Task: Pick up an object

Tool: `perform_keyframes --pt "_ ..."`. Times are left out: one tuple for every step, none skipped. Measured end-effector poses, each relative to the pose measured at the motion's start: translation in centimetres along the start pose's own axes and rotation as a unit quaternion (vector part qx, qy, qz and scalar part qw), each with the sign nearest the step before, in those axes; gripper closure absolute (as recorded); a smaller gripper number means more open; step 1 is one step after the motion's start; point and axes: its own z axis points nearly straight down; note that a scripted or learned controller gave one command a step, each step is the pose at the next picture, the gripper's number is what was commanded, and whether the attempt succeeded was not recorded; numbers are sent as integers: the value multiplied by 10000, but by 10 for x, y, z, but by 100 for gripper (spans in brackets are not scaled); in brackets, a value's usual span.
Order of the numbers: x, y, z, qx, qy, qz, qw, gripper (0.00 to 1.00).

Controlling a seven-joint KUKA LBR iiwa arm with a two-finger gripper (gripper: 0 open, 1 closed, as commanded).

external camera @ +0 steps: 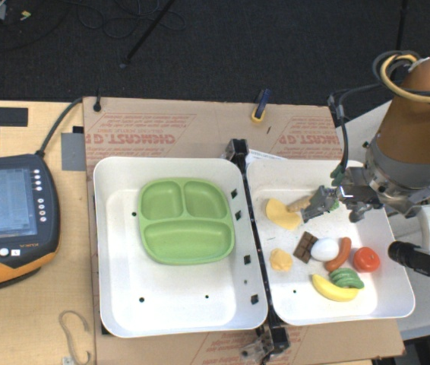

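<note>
In the right bin (397,299) we see toy food: a yellow cheese wedge (282,214), a white egg (324,249), a brown chocolate piece (305,246), a sausage (339,253), a tomato (366,259), a banana (333,288) with a green piece (347,277) on it, and a small yellow lump (281,260). The tool (320,203) is low over this bin, just beside the cheese wedge; how wide it is we cannot tell. The arm (409,139) reaches in from the right, bent downward. The left bin (116,280) carries a green divided plate (185,220).
</note>
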Motion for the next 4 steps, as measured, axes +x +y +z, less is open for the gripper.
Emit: perform_keyframes --pt "0 1 -5 -50 -5 -7 10000 0" --pt "-6 -4 53 -30 -3 -6 10000 0" --pt "-9 3 101 -28 -2 -7 10000 0" --pt "-5 -1 146 -29 1 -8 10000 0"
